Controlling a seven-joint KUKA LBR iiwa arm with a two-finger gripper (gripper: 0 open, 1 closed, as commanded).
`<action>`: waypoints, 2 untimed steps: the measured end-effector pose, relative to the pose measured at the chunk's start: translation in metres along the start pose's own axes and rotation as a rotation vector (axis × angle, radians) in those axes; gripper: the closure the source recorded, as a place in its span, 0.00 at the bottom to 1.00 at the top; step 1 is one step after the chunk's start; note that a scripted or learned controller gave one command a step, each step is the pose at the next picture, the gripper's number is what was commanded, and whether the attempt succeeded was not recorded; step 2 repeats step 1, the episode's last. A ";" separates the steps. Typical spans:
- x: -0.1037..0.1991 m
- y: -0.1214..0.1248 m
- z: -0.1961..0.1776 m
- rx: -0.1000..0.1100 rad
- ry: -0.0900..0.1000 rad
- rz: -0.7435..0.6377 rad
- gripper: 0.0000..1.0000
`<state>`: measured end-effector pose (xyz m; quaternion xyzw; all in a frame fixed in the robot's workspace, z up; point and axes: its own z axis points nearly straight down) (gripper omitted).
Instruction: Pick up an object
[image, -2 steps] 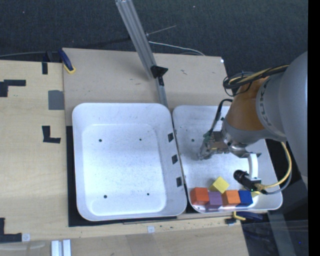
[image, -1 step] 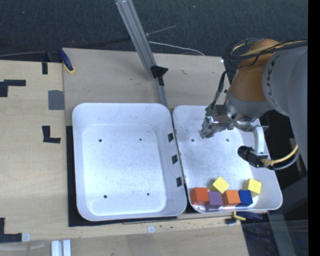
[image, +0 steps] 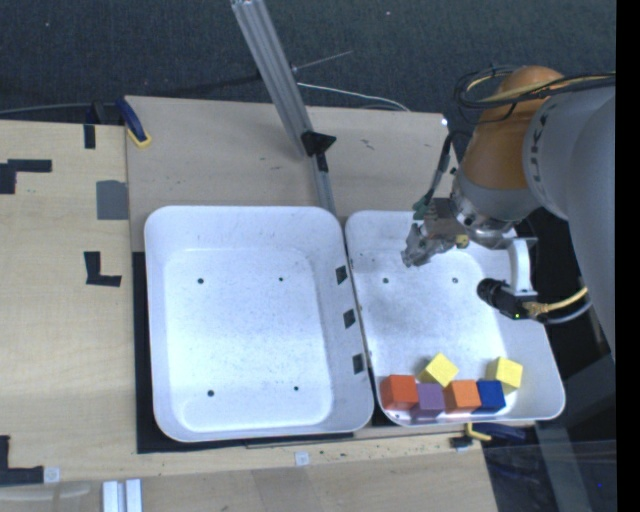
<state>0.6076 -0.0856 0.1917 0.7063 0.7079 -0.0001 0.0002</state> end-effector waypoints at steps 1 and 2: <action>0.080 -0.046 0.000 0.004 0.003 -0.005 1.00; 0.080 -0.046 0.000 0.004 0.003 -0.005 1.00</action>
